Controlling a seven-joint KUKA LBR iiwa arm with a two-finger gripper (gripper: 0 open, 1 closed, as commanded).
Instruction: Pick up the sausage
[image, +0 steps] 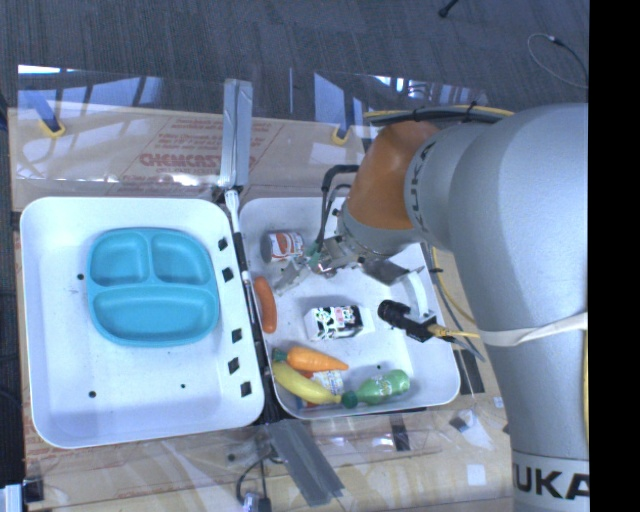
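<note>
The sausage (265, 304) is a short orange-red link lying lengthwise against the left wall of the right bin (440, 385). My gripper (300, 266) hangs low over that bin's upper left part, just right of and above the sausage's top end, close to it but not around it. Nothing shows in the gripper. The grey arm with its orange band reaches in from the right and hides the bin's upper right part.
A small can (283, 243) lies just above the gripper. A cow-patterned carton (333, 320), a carrot (316, 358), a banana (300, 384) and a green bottle (381, 387) fill the right bin's lower half. The left bin (50, 400) holds a blue divided tray (153, 286).
</note>
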